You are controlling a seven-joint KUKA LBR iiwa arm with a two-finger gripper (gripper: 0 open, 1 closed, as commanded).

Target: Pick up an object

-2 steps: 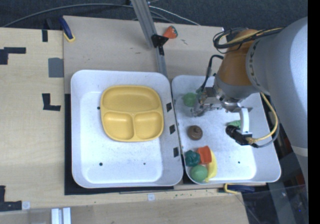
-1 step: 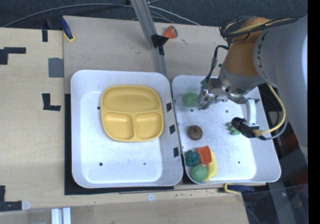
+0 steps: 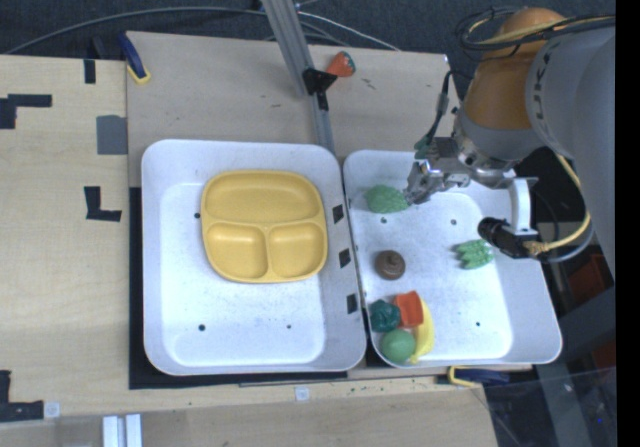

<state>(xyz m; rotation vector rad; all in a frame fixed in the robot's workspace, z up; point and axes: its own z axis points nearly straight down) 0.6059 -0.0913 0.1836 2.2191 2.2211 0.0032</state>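
Observation:
My gripper [image 3: 418, 185] hangs low over the far part of the right bin [image 3: 500, 335], just right of a pale green lumpy object [image 3: 384, 199] that it nearly touches. Nothing shows between its fingers. A brown round object [image 3: 389, 262] lies mid-bin. A small green leafy piece [image 3: 474, 254] rests toward the right side. At the near left corner sits a cluster: a dark teal piece [image 3: 383, 315], an orange-red block [image 3: 409, 308], a green ball [image 3: 397, 344] and a yellow banana-like piece [image 3: 424, 337].
The left bin [image 3: 170, 335] holds a yellow divided plate [image 3: 264, 224]. A grey metal pole [image 3: 290, 25] slants in from the top toward the divider between the bins. A black cable loops beside the arm at the right bin's right edge.

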